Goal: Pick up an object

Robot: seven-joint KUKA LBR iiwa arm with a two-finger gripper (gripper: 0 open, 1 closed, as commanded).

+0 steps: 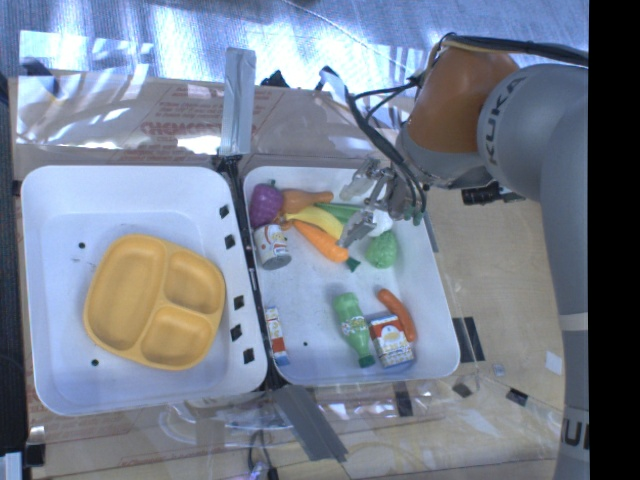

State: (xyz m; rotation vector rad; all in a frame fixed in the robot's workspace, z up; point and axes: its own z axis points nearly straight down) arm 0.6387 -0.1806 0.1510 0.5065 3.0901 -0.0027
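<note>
Reaching in from the right, the grey arm (530, 118) is bending its orange-banded wrist down over the upper part of the right bin (440, 308); black cables are looping across the wrist above the bin's far rim; the gripper (362, 220) is pointing down and leftward into the cluster of toy food, and whether its claw is wide or narrow I cannot tell. Just beneath it are lying a banana (322, 219), a carrot (320, 240) and a green vegetable (382, 251), with a purple vegetable (265, 204) and a small can (273, 247) sitting toward the bin's left wall; nearer the front are resting a green bottle (352, 326), a red sausage (396, 313), a labelled can (391, 340) and a small tube (273, 334); a yellow divided plate (153, 300) is lying flat in the left bin (50, 208).
</note>
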